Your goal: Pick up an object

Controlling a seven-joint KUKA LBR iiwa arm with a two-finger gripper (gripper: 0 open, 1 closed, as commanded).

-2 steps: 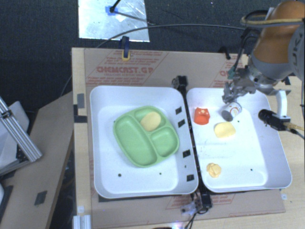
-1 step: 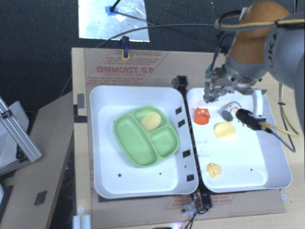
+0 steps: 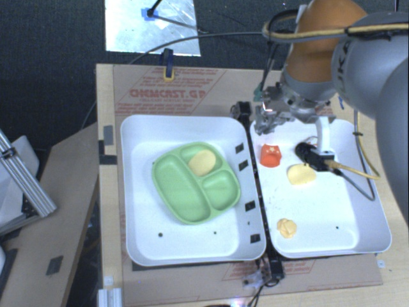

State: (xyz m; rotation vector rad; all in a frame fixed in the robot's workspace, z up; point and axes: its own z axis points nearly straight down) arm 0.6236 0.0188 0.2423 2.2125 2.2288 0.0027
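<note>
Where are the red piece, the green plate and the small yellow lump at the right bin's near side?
red piece (image 3: 271,155): camera view, middle of its top.
green plate (image 3: 181,194): camera view, bare floor of its long compartment.
small yellow lump (image 3: 287,227): camera view, its middle.

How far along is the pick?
Done: approach only; gripper sits over the far-left corner of the right bin, beside the red piece. In hand: nothing visibly held. Left: grasp and lift; the red piece, yellow lump and small yellow piece all lie on the bin floor.
</note>
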